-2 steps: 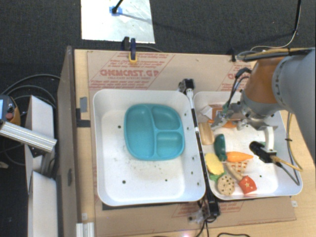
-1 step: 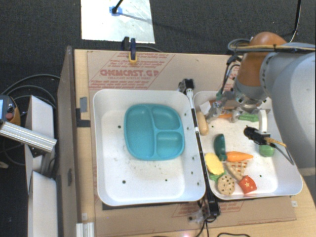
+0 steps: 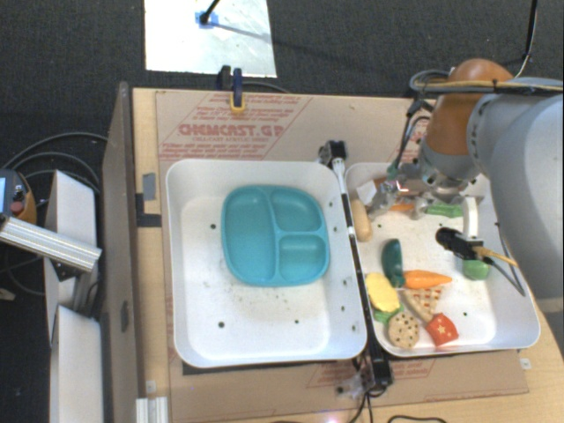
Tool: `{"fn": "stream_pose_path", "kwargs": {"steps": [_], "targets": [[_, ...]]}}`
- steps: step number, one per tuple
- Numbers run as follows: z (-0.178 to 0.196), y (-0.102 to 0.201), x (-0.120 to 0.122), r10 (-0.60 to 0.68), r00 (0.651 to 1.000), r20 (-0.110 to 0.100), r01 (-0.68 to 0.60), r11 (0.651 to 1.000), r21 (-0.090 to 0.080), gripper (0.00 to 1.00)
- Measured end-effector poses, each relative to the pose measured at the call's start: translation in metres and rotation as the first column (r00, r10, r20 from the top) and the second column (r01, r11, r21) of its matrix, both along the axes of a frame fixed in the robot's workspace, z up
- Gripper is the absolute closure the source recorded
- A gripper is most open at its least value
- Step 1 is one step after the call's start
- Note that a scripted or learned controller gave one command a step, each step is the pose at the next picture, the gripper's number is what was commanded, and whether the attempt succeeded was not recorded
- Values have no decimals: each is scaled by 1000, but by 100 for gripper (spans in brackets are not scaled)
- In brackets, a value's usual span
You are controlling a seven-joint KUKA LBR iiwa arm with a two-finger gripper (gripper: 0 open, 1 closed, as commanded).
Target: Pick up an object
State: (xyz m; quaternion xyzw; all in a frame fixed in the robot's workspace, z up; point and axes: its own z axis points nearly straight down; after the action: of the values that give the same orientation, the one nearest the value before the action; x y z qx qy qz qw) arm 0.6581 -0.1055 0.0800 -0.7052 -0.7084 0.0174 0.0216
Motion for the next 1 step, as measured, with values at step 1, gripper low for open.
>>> {"fn": "stream_pose_path", "kwargs": {"steps": [1], "targets": [[0, 0, 0, 1, 1000, 2, -1, 1000, 1, 0]]}}
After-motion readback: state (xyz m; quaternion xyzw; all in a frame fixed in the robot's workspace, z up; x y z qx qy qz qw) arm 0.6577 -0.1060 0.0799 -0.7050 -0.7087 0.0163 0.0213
